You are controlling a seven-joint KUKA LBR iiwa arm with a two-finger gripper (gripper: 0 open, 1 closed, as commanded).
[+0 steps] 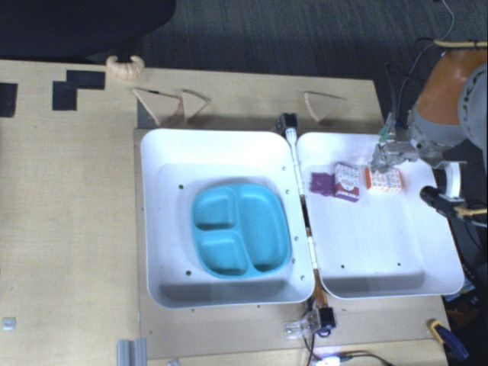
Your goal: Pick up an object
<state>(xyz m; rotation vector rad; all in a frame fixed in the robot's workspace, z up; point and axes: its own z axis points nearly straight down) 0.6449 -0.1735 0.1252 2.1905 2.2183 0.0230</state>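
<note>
The table [69, 227] carries 2 white bins. In the left bin [164, 204] lies a blue divided plate [240, 229], near its middle. In the right bin [381, 242], toward its far end, lie a purple packet [328, 184], a small white-and-red box [347, 178] touching it, and an orange-and-white box [385, 181] just right of that. The gripper [383, 158] hangs over the orange-and-white box; whether its fingers are apart or together cannot be told.
</note>
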